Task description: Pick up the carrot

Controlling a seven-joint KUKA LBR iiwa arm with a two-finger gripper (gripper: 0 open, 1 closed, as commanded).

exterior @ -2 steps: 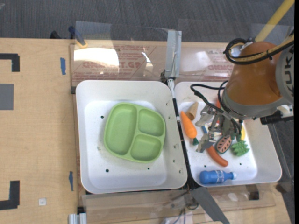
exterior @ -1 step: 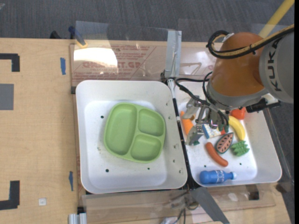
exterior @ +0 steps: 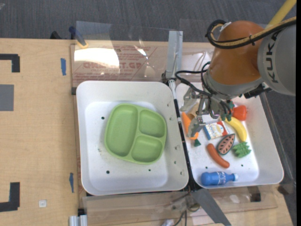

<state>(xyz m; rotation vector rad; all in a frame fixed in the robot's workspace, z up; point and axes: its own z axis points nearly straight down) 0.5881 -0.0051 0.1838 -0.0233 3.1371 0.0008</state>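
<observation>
The carrot (exterior: 187, 122) is an orange stick lying along the left wall of the right bin (exterior: 270, 166), slanting down toward a small orange end near the bin's middle left. My gripper (exterior: 201, 117) hangs under the orange wrist band, low over the upper left of that bin. It sits right next to the carrot's right side and covers part of it. The view does not show whether the carrot is between its tips.
A green divided plate (exterior: 136, 133) lies in the left bin (exterior: 89, 102). The right bin also holds a red pepper (exterior: 240, 112), a banana (exterior: 238, 128), a small box (exterior: 214, 130), a brown oval piece (exterior: 225, 144), green leaves (exterior: 242, 149), a red sausage (exterior: 218, 156) and a blue bottle (exterior: 217, 178).
</observation>
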